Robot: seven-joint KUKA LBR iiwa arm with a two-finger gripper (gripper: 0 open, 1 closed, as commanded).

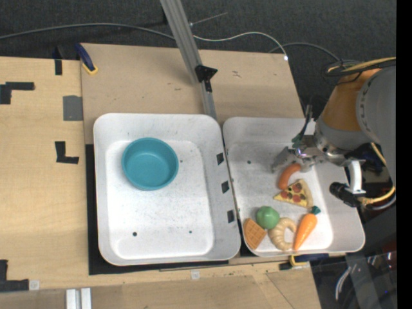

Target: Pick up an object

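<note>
I can read no brand, label or writing anywhere from my seat; the black tape marks on the surface (38, 192) at far left are plain shapes, not letters.

Going left to right: the left bin (158, 237) holds a teal bowl (150, 163), upright in its upper left part. A grey metal pole (187, 40) slants down from the top edge to the seam between the bins. The right bin (257, 134) carries the toy food, all gathered in its lower half: a waffle piece (253, 234) at the front, a green round piece (268, 216) just above it, a pale curled pastry (282, 232) touching both, a pizza slice (295, 192) above those, and a carrot (305, 230) lying tilted at the right of the group.

The tool (297, 156) hangs low over the right bin, the arm (351, 111) reaching in from the right. An orange sausage-shaped toy (288, 176) lies directly under the tool's tip, just above the pizza slice. I cannot tell whether the tool is spread or pressed together, nor whether it touches that sausage.
</note>
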